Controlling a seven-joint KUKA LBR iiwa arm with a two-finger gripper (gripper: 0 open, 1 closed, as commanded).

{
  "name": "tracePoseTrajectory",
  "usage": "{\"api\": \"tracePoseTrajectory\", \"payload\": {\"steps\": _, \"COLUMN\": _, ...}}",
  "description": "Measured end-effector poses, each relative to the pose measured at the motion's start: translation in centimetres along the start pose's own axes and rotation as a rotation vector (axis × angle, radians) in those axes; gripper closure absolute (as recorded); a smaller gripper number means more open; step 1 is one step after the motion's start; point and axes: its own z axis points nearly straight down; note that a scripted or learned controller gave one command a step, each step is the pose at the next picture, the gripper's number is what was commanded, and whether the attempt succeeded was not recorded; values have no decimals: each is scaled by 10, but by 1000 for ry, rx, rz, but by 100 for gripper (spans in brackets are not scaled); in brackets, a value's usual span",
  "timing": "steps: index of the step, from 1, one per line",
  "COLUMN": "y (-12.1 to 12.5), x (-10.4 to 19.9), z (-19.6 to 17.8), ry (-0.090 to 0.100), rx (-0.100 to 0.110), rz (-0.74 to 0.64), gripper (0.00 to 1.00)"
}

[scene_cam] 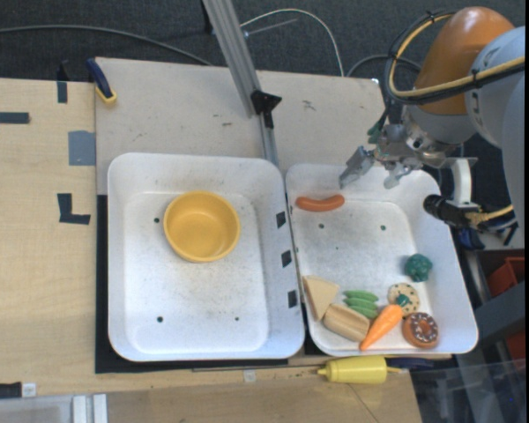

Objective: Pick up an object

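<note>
My gripper point(373, 172) hangs over the back edge of the right bin point(370, 236), its two fingers spread apart with nothing between them. An orange-red sausage point(320, 203) lies just left of and below it, near the bin's back left corner. Along the bin's front sit a tan wedge point(318, 294), a bread roll point(346, 322), a green pea pod point(362, 302), a carrot point(383, 324), a cookie point(404, 296) and a chocolate donut point(420, 330). A green broccoli piece point(417, 267) lies by the right wall.
The left bin point(132, 254) holds a yellow bowl point(201, 226). A metal pole point(238, 51) slants down to the bins' shared back corner. A yellow bottle point(360, 371) lies on the bench in front of the right bin. Cables loop behind the arm.
</note>
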Motion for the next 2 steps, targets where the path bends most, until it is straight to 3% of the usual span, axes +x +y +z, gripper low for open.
{"api": "tracePoseTrajectory", "payload": {"steps": 1, "y": 0, "x": 0, "z": 0, "ry": 0, "rx": 0, "rz": 0, "gripper": 0}}
{"api": "tracePoseTrajectory", "payload": {"steps": 2, "y": -1, "x": 3, "z": 44, "ry": -1, "rx": 5, "rz": 0, "gripper": 0}}
